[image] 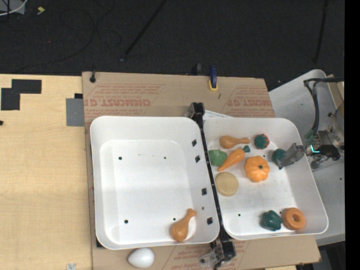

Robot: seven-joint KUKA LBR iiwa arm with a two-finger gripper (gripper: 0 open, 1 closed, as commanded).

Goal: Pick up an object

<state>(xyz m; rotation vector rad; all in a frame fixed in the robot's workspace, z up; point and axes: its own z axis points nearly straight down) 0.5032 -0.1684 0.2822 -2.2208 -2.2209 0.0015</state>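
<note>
My gripper hangs over the right rim of the right bin, fingers spread apart with nothing between them. Its left finger sits just beside a small dark green piece. In the same bin lie an orange pumpkin, a carrot, a green pepper, a tan drumstick, a beige disc, a green and red fruit, a green vegetable and a donut.
The left bin holds one orange drumstick near its front right corner. A white egg lies on the cardboard in front of that bin. A black clip divider joins the two bins.
</note>
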